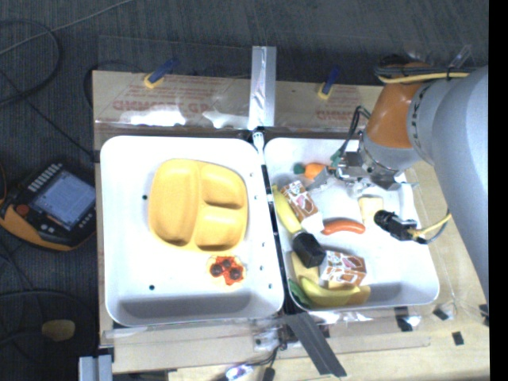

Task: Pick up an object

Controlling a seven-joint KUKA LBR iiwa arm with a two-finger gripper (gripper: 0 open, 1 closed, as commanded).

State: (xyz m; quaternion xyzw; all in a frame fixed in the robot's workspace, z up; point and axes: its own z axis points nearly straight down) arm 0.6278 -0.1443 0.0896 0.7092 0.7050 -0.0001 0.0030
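The right bin [413, 280] holds several objects. A small orange fruit [315, 167] lies at its back, next to a green bit [298, 167]. A brown and white snack pack [302, 200] rests against a yellow-green banana [283, 209] along the left wall. A red sausage-like piece [343, 227] and a cream block [369, 207] lie mid-bin. A black lump [308, 250], a second snack pack [343, 270] and a yellow banana [329, 294] sit at the front. My gripper [343, 166] hangs low over the bin's back, just right of the orange fruit.
The left bin [127, 292] holds a yellow divided plate [197, 201] and a small cluster of red berries [227, 269]. A metal divider post [263, 86] stands behind the two bins. On the floor at the far left lies a hand-held pendant [54, 205].
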